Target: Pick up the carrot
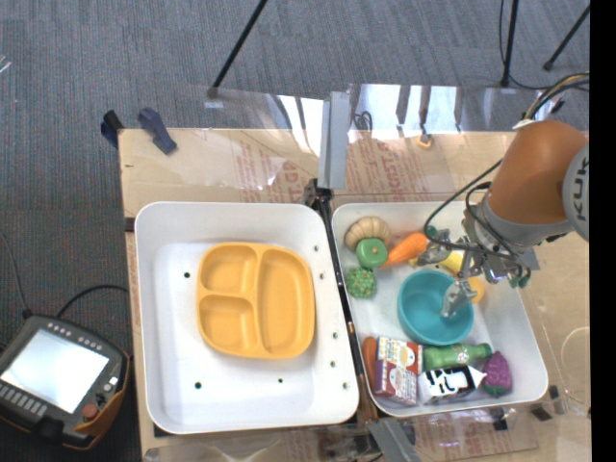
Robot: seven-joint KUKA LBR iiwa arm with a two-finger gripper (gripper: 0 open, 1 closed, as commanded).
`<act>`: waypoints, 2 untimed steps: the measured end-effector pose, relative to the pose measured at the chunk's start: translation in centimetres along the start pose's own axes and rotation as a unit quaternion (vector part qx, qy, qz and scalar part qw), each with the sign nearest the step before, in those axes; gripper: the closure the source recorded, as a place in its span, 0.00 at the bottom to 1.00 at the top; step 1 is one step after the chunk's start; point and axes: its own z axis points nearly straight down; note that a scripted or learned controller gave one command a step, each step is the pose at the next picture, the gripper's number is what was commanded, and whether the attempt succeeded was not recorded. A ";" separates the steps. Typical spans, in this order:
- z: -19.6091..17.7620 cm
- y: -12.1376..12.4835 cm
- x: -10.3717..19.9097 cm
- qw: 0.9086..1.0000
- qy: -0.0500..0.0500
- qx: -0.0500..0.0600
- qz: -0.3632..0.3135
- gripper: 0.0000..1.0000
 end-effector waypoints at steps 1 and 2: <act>0.1 3.4 -2.8 0.955 0.016 0.004 0.296 0.00; 0.2 4.1 -2.4 0.926 0.010 0.002 0.379 0.00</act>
